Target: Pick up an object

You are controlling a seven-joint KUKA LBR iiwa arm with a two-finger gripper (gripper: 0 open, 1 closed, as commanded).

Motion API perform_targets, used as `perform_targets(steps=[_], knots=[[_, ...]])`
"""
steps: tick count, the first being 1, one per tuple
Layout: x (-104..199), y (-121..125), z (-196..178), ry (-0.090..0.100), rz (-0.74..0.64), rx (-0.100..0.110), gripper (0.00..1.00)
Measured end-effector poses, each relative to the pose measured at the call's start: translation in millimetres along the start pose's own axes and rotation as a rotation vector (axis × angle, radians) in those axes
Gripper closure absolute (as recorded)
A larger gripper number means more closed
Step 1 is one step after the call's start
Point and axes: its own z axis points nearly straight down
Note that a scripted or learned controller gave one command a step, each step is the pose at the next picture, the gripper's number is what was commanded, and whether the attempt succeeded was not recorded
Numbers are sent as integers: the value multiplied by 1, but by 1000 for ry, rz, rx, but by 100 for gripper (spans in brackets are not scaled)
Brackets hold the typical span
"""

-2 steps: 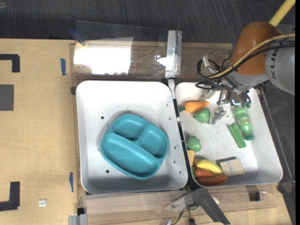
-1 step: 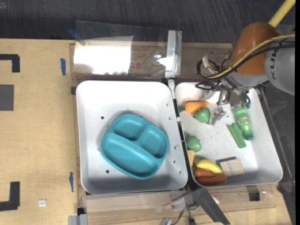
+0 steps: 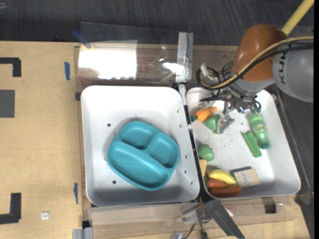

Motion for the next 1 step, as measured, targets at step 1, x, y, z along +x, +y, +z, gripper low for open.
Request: perform_targets(steps=[1], knots=[[23, 5, -1, -3, -100, 0, 0]])
